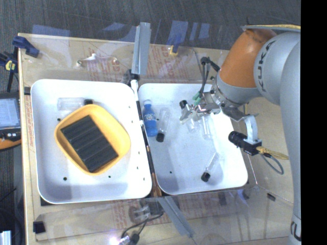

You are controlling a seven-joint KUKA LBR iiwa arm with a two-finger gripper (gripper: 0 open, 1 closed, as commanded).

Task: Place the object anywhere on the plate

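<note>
The pincer [196, 111] hangs over the upper middle of the right bin [173, 180], below the grey wrist and orange band of the arm [255, 60]. Whether it stands apart or together cannot be told: the metal parts at its tip blur into clear plastic beneath.

Just beside and below it lie clear, tube-like items [205, 129], hard to separate from the white floor. Nothing is visibly clamped.

Toward the bin's left wall lies a blue bottle [148, 117], on its side, lengthwise along the wall. Next to it is a clear vial [162, 126] with a dark cap. A second clear vial [210, 167] with a dark cap lies near the bin's lower right corner. Which of these is the task's object cannot be settled; the blue bottle is the plainest candidate.

Judgement on handling: the bottle looks like small, light, rigid plastic with a smooth round body. It is likely to roll or slip if nudged. A grip across the body at mid-length, fingers square to its long axis, seems soundest. The nearby wall leaves little room on that side.

The left bin [46, 188] carries the plate [115, 129]: a yellow, rounded-rectangle dish, glossy, set askew near the bin's centre. A dark ribbed slab [91, 143] covers most of its face, leaving a yellow rim. A faint clear item [71, 103] lies near the bin's upper edge.

Both bins are shallow, white and smooth, resting on the desk [76, 55].
</note>
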